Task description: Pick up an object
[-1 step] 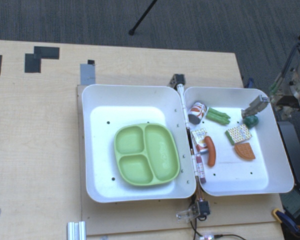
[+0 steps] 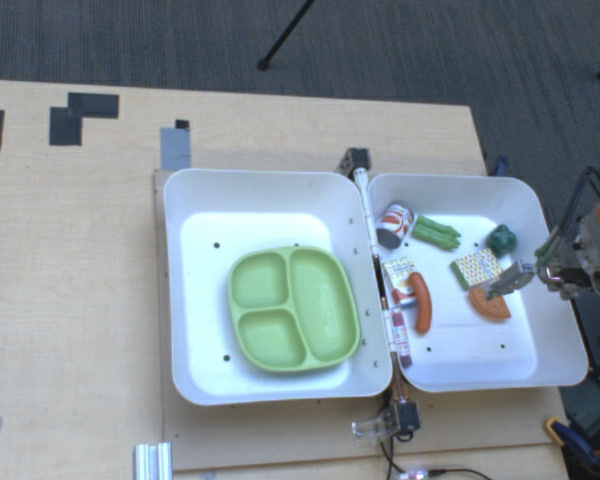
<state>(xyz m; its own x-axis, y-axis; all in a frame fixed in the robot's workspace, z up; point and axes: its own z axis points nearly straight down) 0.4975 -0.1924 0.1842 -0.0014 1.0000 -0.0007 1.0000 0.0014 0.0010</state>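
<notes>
The right bin [image 2: 555,353] holds several small objects. A red and white can [image 2: 392,224] lies at its far left, with a light green pod [image 2: 435,232] beside it. A dark green piece [image 2: 500,238] sits at the far right, and a checkered packet [image 2: 476,266] lies just below it. An orange slice [image 2: 491,307] rests right of centre. A red sausage-shaped piece [image 2: 421,302] lies near the left wall, beside a small printed packet [image 2: 398,268]. My gripper [image 2: 507,283] reaches in from the right, low over the orange slice and next to the checkered packet.
The left bin [image 2: 195,268] carries a light green divided plate [image 2: 293,308]. A narrow printed strip [image 2: 396,330] lies along the right bin's left wall. The wooden bench [image 2: 70,268] extends to the left. Cables and a clamp [image 2: 395,420] sit at the front edge.
</notes>
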